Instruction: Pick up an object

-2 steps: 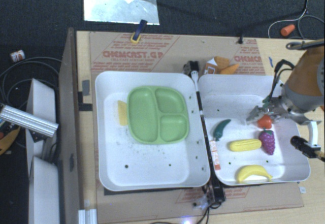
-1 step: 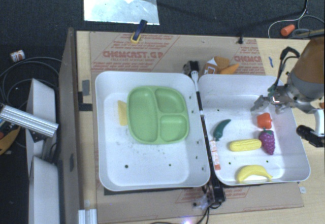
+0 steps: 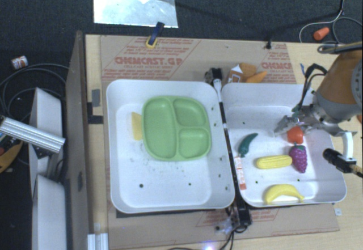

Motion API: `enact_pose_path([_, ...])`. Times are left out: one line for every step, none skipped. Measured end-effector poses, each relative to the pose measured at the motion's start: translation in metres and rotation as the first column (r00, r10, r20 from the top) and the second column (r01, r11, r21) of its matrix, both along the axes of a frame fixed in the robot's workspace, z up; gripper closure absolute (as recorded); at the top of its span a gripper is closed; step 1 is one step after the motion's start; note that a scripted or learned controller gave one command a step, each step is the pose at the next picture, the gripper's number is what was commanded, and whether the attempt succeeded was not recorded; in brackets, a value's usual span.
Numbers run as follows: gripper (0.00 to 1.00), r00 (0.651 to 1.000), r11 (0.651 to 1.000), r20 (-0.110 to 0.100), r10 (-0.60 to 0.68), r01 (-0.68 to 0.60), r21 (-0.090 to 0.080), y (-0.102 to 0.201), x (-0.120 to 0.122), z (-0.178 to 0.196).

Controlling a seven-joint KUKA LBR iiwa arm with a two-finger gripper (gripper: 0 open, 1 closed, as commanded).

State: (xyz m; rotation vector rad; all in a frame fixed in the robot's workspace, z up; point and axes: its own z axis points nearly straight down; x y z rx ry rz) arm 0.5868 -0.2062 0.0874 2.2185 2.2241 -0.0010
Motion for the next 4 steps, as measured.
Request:
enact_pose_path([0.0,1.0,1.0,0.003,-0.001,0.001,0.0,0.0,-0.001,0.02])
enact_pose_path([0.0,1.0,1.0,0.0,-0.001,0.001,0.0,0.0,-0.006,-0.004])
enact_pose_path([0.0,1.0,1.0,0.004,0.002,-0.002,0.0,0.0,0.004,0.014])
enact_pose_path([0.0,1.0,1.0,0.001,0.0,0.0,0.0,0.0,0.001,-0.004])
